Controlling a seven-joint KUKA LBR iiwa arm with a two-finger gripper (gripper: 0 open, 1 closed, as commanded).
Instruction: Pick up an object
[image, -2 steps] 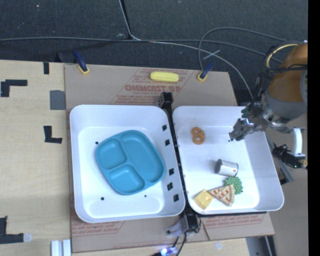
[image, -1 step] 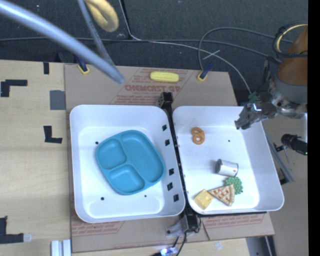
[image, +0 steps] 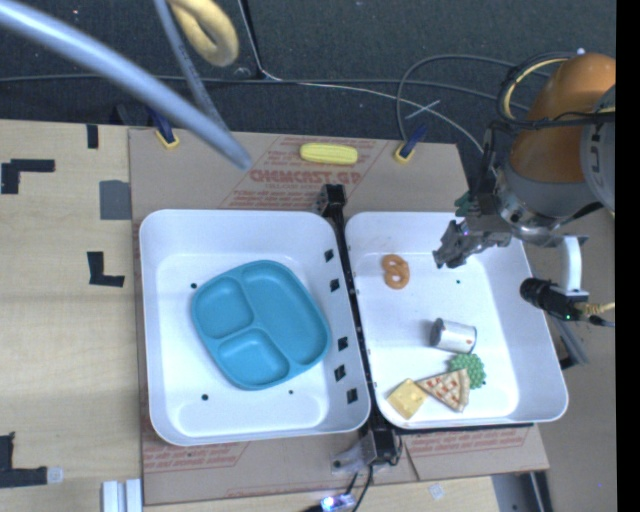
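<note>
**Gripper above the right bin, nothing between its fingers**

The grey arm (image: 560, 130) with the orange band comes in from the right side, and its gripper (image: 452, 252) hangs over the upper part of the right bin (image: 535, 400). The dark fingertips point down and to the left. They look close together, and no object is visible between them, but the gap itself is too small and too dark, so I cannot tell if the jaws are narrow or a little open.

In the right bin there are several objects. A small brown pretzel (image: 396, 271) lies near the upper left corner, left of the gripper and apart from it. A short silver can (image: 452, 333) lies on its side near the middle. Lower, a pizza slice (image: 446, 388) lies between a yellow cheese wedge (image: 405, 398) and a green broccoli piece (image: 469, 369), all three close together.

The left bin (image: 165, 300) holds a blue divided plate (image: 260, 322) with three compartments. Behind the bins, a yellow corn-like toy (image: 328, 154) lies on the cardboard (image: 290, 175).
</note>
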